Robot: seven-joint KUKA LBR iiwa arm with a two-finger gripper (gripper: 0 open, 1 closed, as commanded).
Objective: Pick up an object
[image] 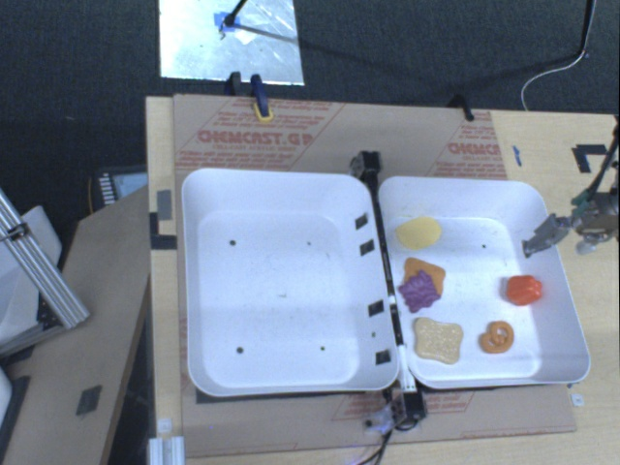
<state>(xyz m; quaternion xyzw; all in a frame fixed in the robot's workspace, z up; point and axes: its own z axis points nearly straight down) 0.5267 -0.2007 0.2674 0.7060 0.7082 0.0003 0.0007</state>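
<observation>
The right bin (pixel 542 361) holds several toy foods. A yellow lemon-like piece (pixel 419 232) lies near its back left. An orange flat piece (pixel 429 270) sits under a purple piece (pixel 418 292). A beige toast slice (pixel 438 340) and an orange pretzel (pixel 497 337) lie near the front. A red tomato-like piece (pixel 523 290) rests near the right wall. My gripper (pixel 562 243) hangs over the bin's right rim, above and behind the red piece, open with nothing between its fingers.
The left bin (pixel 194 260) sits beside the right one, with a black hinge strip (pixel 383 279) between them. Both rest on a cardboard sheet (pixel 291 139). A shiny metal plate (pixel 231 25) lies behind the bench, and an aluminium frame (pixel 39 269) stands at the left.
</observation>
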